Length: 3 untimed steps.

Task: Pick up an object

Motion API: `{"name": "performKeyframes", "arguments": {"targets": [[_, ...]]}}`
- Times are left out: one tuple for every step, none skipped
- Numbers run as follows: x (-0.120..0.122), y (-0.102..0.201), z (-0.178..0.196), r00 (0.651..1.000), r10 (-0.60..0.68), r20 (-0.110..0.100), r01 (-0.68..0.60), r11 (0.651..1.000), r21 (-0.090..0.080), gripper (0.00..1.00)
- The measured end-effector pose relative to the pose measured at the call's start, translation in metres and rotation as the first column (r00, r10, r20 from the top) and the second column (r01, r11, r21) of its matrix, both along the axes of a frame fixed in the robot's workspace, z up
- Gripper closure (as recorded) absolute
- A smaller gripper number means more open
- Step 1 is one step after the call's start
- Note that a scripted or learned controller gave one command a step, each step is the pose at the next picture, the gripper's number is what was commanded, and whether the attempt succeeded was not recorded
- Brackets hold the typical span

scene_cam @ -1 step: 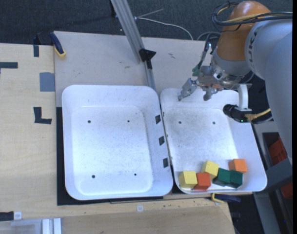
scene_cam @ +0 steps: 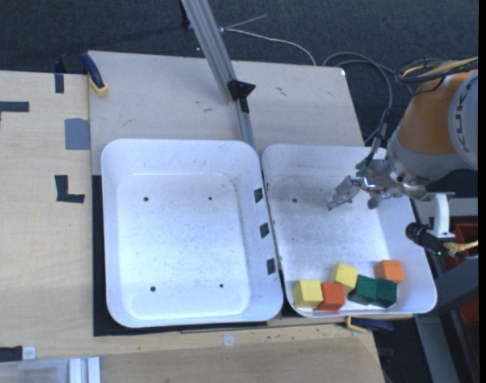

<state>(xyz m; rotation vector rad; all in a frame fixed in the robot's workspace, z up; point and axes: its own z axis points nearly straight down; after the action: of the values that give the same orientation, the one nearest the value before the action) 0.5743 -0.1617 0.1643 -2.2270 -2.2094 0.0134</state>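
Nothing picked yet: claw (scene_cam: pixel 342 196) open, holding nothing, over right bin (scene_cam: pixel 306 166); blocks (scene_cam: pixel 350 286) untouched at 6 o'clock.

One camera is fixed above the bench (scene_cam: pixel 35 214) and looks down at a slant. It stands far enough to take in both white bins whole: the left bin (scene_cam: pixel 115 238) sits near the middle of the picture, the right bin (scene_cam: pixel 306 174) toward the right side. The dark floor (scene_cam: pixel 83 10) lies along the top edge. The arm (scene_cam: pixel 442 126) comes in from the right.
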Motion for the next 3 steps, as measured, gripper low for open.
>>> {"name": "performKeyframes", "arguments": {"targets": [[0.010,0.043,-0.075,1.000,0.011,0.006,-0.011,1.000,0.003,0.00],[-0.035,0.035,-0.044,1.000,0.007,0.006,-0.007,1.000,0.002,0.00],[-0.034,0.037,-0.036,1.000,0.010,0.006,-0.010,1.000,0.004,1.00]]}}
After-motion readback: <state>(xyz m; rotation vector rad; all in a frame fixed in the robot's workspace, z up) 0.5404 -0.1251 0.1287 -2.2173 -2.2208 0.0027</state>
